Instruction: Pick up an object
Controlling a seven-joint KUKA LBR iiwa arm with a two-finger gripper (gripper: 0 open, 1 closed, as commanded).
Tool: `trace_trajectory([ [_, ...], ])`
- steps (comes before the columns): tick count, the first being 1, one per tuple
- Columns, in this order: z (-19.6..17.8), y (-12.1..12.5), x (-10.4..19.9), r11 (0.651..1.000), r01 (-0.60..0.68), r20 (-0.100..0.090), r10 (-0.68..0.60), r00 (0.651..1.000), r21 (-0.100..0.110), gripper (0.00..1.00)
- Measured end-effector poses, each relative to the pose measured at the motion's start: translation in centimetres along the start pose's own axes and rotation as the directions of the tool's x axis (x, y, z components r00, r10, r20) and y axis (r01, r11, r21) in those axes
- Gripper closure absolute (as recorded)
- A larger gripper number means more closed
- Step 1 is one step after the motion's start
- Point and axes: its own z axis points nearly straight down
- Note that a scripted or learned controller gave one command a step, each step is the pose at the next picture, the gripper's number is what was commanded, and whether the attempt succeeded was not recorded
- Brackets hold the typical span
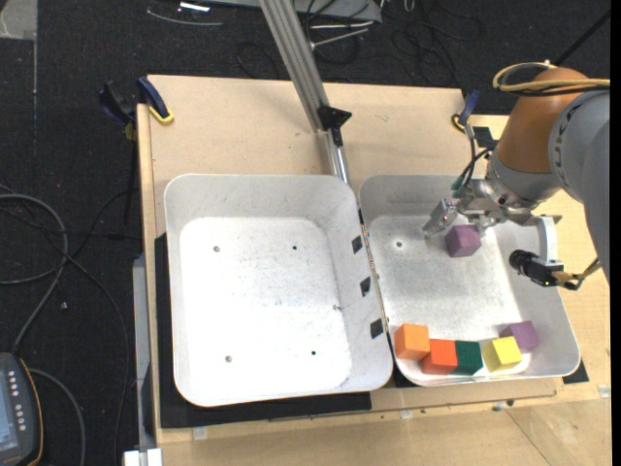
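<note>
My gripper (454,227) hangs over the back half of the right bin (417,202), reaching in from the right. A purple block (464,241) sits between its fingers, tilted, and the gripper is shut on it. One grey finger (436,223) shows at the block's left; the other is hidden behind the block. Along the right bin's front wall lie an orange block (413,340), a red-orange block (443,354), a green block (469,356), a yellow block (502,352) and a second purple block (524,335).
The left bin (194,202) stands beside the right one, their rims meeting at mid-bench. A metal pole (301,66) slants down from the back to the bins' shared rim. Clamps sit at the bench's back corners.
</note>
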Motion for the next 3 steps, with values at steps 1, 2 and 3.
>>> trace_trajectory([
  [1,0.0,-0.5,4.2,1.0,0.002,0.0,-0.002,1.0,-0.001,0.0],
  [2,-1.1,-0.4,3.9,1.0,-0.004,0.001,0.004,1.0,-0.005,1.0],
  [3,-1.0,-0.4,3.9,1.0,-0.004,0.001,0.004,1.0,-0.004,0.0],
])
